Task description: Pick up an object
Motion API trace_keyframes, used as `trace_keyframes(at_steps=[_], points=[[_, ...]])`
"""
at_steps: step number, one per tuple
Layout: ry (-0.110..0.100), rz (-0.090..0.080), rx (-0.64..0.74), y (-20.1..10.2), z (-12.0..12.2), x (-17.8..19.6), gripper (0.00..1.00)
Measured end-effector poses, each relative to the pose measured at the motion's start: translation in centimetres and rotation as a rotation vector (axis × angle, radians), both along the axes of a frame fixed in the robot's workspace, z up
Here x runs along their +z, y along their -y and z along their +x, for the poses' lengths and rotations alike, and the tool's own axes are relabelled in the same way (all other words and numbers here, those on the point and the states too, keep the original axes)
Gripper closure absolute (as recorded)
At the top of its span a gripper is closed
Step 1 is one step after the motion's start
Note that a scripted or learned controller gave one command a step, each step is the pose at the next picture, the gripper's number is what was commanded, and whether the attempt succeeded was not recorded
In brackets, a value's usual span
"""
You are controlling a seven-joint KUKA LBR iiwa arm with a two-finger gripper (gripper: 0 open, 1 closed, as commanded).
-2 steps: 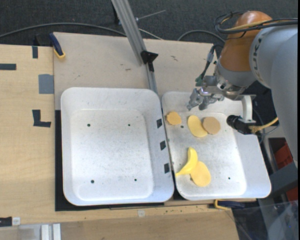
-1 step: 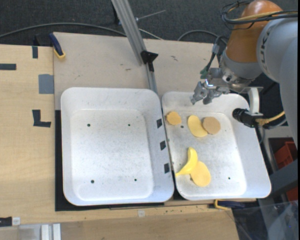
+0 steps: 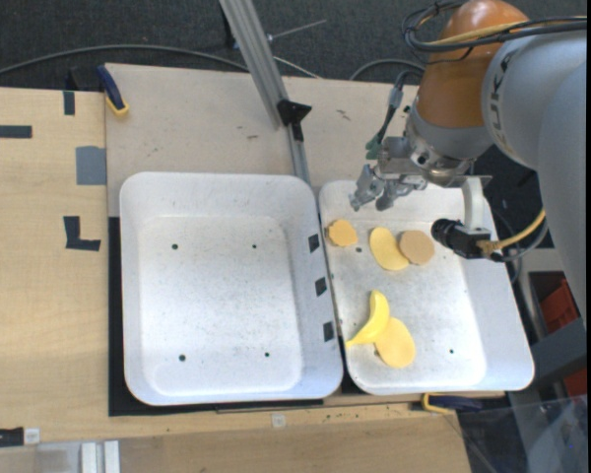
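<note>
Gripper [image 3: 374, 193] over top edge of right bin [image 3: 492, 363], can't tell finger state, nothing visibly held. Banana [image 3: 371, 320] and yellow discs [image 3: 388, 248] lie in that bin, centre-right of frame. No legible text

Grey arm w/ orange band [image 3: 473, 57] hangs its gripper [image 3: 374, 193] over the right white bin's [image 3: 492, 353] back-left corner. Small yellow disc [image 3: 342, 233], yellow oval [image 3: 387, 248], tan round piece [image 3: 417, 246], banana [image 3: 373, 319] sit below. Left white bin [image 3: 217, 284] alongside.
</note>
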State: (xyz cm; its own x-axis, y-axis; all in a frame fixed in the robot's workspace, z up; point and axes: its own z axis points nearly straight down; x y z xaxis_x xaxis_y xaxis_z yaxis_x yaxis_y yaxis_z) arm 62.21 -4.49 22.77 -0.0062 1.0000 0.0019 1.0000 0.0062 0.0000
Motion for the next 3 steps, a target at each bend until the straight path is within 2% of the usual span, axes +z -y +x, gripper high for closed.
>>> trace_keyframes(at_steps=[1, 2, 3], points=[[-0.002, 0.000, 0.000, -4.4, -1.7, 0.8, 1.00], [-0.003, 0.000, 0.002, -10.1, -3.6, 1.2, 1.00], [-0.004, -0.001, -0.001, -14.1, -5.3, 0.4, 1.00]])
